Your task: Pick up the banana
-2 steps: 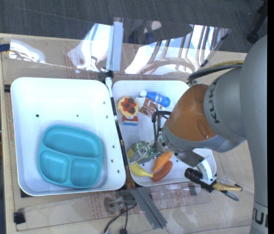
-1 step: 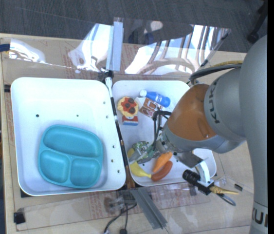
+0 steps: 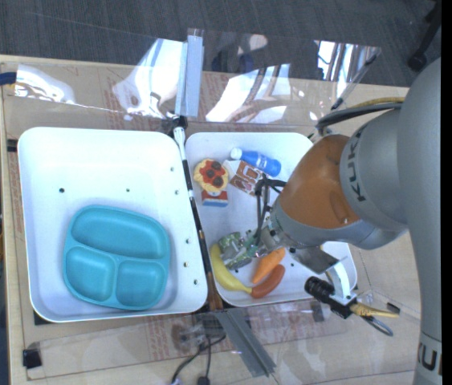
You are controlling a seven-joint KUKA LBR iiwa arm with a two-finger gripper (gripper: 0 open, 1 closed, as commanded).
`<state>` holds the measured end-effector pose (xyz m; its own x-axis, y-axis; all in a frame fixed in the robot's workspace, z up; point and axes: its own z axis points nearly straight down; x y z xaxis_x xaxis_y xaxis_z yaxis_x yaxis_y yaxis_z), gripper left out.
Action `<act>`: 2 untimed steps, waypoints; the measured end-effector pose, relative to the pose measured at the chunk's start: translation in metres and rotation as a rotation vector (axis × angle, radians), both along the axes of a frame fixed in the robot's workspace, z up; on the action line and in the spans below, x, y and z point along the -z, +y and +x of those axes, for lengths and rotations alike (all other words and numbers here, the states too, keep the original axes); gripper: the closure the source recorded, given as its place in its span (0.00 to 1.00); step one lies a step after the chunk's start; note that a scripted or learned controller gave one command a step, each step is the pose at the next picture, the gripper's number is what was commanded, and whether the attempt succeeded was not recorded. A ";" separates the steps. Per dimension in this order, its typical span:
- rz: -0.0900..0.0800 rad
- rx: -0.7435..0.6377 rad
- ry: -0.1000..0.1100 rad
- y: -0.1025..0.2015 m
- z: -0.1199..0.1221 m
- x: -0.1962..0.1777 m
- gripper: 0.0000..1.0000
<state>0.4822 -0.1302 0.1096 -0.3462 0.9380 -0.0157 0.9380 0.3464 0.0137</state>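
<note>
Two white bins [image 3: 41, 215], 1 banana [image 3: 227, 276], 1 carrot [image 3: 269, 269], tool [image 3: 251, 245] grip state unclear

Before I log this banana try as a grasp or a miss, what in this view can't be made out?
- Gripper: the arm's wrist covers it, so its state and any contact are unreadable.
- Banana: its upper end runs under the greenish item and the carrot.
- Greenish item: too small and blurred to identify.
- Right bin: its right side lies under the arm.
</note>
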 end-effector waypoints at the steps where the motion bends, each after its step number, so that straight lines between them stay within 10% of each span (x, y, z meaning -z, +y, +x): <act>1: -0.003 0.001 -0.004 -0.002 0.001 -0.002 0.00; 2: 0.004 0.017 -0.002 -0.005 0.001 0.008 0.00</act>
<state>0.4832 -0.1350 0.1017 -0.3301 0.9439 -0.0133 0.9437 0.3302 0.0172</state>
